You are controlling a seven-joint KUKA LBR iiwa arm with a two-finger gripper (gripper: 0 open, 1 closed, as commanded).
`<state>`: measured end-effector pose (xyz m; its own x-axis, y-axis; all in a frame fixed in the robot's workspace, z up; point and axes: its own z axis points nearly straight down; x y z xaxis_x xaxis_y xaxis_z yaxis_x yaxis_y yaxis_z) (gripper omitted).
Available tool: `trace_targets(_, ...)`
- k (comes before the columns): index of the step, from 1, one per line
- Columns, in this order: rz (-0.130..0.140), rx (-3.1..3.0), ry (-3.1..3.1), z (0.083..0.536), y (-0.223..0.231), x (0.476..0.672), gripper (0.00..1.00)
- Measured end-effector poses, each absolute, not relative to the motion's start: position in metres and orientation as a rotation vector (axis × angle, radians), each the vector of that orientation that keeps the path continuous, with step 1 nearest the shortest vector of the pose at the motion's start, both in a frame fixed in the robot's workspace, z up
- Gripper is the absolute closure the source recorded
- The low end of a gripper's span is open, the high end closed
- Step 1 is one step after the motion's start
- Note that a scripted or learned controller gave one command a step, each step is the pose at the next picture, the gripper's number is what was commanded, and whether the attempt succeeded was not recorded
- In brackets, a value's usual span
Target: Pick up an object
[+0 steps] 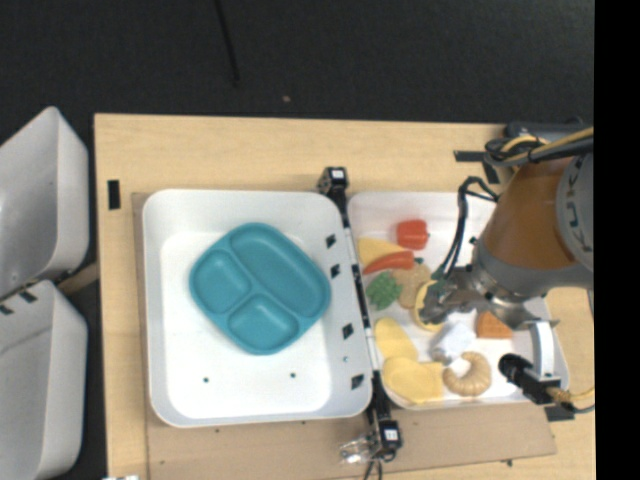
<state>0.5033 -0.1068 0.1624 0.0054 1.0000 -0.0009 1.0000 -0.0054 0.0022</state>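
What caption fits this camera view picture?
Robot gripper reaches into the toy food bin beside a blue tray.

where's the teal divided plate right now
The teal divided plate lies in the middle of the left bin, across the divider from the green toy in the right bin.

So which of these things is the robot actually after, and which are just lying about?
Part of the job:
- the gripper, down in the right bin
- the toy food there, any of it a possible pick: red piece, green piece, croissant, yellow pieces, orange piece

Just lying about:
- the blue divided plate
- the left bin under it
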Motion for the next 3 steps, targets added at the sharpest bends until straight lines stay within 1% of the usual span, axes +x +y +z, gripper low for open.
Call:
trace_targets(1, 0.006, 2.213, 2.220, 0.224, -0.115, 0.503, 1.00)
trace_targets(2, 0.001, 2.217, 2.222, 0.241, -0.116, 0.504, 1.00)
trace_targets(3, 0.001, 2.215, 2.226, 0.237, -0.074, 0.520, 1.00)
